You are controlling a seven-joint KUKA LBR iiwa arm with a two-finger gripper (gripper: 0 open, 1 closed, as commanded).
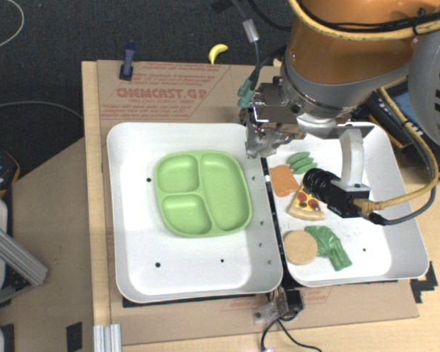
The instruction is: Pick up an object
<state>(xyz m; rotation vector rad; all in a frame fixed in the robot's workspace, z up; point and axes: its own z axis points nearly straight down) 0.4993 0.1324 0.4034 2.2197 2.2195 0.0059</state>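
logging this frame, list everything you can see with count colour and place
left bin: 1, white, left half of the bench
divided plate: 1, light green, three compartments, in the left bin
right bin: 1, white, beside the left bin
orange toy food: 1, orange, right bin, near the divide
pizza slice: 1, yellow and red, right bin
round cookie: 1, tan, right bin front
leafy green: 1, green, touching the cookie
green pieces: green, count unclear, right bin back
banana: 1, yellow, behind the bins
blue clip: 1, blue, back left board edge
arm: 1, orange band, grey, over the right bin
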